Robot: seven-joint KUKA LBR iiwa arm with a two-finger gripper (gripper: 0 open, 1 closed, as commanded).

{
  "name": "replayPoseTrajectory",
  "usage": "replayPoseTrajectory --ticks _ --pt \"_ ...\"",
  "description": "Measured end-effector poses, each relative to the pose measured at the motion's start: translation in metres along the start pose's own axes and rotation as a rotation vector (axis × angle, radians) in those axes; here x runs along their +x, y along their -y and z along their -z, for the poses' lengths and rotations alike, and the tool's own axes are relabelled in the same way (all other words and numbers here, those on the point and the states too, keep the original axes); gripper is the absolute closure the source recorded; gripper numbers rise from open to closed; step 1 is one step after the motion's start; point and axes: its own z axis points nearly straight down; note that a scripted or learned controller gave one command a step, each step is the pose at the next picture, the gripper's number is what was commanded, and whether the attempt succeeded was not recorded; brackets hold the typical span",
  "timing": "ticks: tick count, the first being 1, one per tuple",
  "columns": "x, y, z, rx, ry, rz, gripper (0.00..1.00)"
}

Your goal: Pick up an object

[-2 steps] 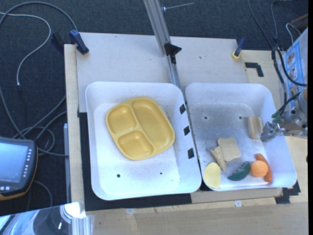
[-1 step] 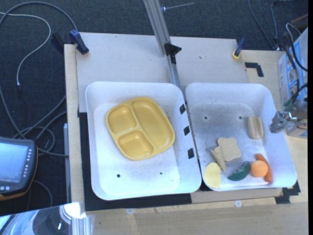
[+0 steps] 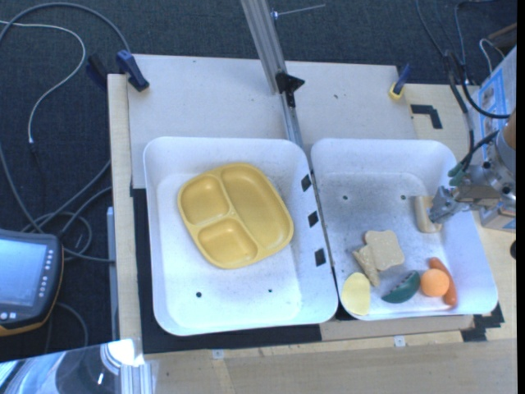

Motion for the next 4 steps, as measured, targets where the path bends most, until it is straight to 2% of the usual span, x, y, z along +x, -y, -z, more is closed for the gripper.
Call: replayPoseTrajectory --ticks 1,2,4 --pt "0.051 0.007 -0.013 0.004 -0.001 0.000 1.00" --pt "0.102 0.012 -0.007 0.003 -0.001 0.001 1.00" --pt "0.206 0.007 -0.002 0.000 0.000 0.001 1.00"
